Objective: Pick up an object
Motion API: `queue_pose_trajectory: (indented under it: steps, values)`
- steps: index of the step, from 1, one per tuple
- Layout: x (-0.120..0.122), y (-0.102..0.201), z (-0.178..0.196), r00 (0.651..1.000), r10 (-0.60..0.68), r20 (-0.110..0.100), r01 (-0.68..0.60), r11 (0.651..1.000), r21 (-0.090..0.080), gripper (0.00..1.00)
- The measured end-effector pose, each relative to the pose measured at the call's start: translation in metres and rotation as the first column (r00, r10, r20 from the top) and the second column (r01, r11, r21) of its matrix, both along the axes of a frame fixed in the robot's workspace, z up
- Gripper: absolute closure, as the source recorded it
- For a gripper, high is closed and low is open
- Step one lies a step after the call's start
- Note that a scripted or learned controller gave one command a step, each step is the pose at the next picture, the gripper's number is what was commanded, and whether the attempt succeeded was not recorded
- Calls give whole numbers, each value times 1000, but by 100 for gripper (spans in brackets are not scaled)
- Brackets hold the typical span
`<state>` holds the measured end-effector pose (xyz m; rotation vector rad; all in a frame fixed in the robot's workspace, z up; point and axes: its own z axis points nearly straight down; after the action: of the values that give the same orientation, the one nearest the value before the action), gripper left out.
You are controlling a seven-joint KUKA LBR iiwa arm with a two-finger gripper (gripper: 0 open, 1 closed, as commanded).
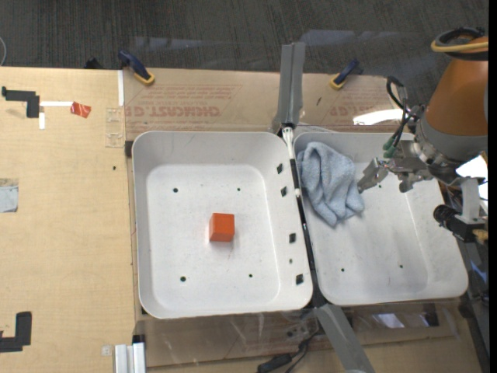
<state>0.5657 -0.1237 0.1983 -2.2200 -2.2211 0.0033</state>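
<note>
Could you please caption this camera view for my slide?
End effector beside blue-grey cloth in right bin; orange block in left bin.

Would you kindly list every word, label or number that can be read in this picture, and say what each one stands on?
"CHEMCAST GP": red print, upside down from this camera, on the brown paper-faced sheet behind the left bin.
More red print shows on the same kind of sheet behind the right bin; too faint and broken to read.
The small red tag on the bench: too small to read.
</note>
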Motion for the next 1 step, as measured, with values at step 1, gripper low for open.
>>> queue_pose_trajectory:
  steps: [1]
  values:
    - [43,31,-60,997,79,0,-79,997,0,0]
